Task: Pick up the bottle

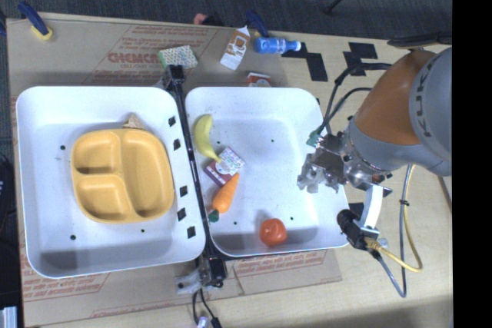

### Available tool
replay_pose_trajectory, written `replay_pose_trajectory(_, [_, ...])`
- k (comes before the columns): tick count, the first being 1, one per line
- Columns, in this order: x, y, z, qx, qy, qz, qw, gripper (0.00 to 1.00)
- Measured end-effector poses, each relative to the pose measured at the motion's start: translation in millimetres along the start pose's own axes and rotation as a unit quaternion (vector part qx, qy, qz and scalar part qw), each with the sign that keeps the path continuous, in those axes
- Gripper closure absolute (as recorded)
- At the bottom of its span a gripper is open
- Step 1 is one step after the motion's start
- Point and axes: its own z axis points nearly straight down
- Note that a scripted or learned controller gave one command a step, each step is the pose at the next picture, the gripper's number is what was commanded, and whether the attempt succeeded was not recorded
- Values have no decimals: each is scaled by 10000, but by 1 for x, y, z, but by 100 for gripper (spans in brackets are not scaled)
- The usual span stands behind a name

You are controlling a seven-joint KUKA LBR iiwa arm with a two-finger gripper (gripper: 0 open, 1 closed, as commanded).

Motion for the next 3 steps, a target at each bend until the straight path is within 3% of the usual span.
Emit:
replay_pose_trajectory(1, [38,-17,5,2,3,-742,9972,100])
replay_pose_trajectory(2, [25,-11,-1,-8,-8,-99,10000,100])
replay_pose_trajectory(3, [54,-23,6,1,4,-505,9987,100])
